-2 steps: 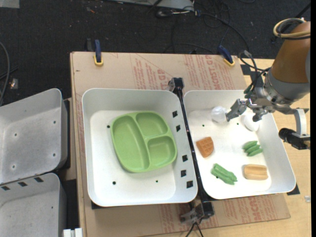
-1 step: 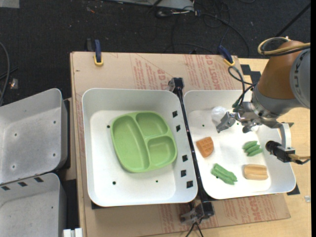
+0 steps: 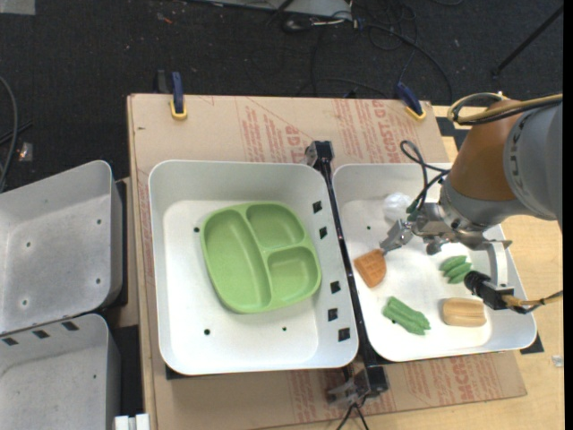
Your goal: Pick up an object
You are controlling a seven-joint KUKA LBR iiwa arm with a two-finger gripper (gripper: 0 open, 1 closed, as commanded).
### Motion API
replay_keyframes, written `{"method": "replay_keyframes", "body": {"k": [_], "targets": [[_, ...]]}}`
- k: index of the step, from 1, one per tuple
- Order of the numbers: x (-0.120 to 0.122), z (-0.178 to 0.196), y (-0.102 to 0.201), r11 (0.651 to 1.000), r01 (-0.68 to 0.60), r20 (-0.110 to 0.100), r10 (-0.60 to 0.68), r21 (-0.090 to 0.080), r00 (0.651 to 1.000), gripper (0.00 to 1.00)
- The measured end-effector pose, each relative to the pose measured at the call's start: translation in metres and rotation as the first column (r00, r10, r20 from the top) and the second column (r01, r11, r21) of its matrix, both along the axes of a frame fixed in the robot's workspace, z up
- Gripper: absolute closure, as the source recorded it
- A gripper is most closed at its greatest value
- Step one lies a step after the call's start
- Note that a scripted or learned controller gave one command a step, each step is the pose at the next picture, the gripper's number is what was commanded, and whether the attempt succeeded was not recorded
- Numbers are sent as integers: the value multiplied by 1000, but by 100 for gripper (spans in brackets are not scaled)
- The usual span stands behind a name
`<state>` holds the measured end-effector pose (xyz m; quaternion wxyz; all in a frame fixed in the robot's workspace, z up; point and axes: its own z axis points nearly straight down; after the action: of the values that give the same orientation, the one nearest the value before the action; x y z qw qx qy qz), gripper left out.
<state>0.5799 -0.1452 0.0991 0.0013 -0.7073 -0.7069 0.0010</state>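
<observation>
the gripper (image 3: 391,241), fingers spread, hovers at one o'clock of the orange toy wedge (image 3: 371,269) in the right bin (image 3: 519,334); it looks light, stiff, slick, best pinched across its flat sides.

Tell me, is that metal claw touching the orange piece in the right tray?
Cannot tell. In the camera view the gripper ends right above the orange piece, too close to separate.
</observation>
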Motion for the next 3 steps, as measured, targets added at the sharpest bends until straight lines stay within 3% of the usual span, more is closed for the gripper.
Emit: {"method": "replay_keyframes", "body": {"k": [1,3], "targets": [[1,13,0,1000,1,4,-1,-1,1000,100],[18,113,0,1000,-4,8,4,-2,1000,100]]}}
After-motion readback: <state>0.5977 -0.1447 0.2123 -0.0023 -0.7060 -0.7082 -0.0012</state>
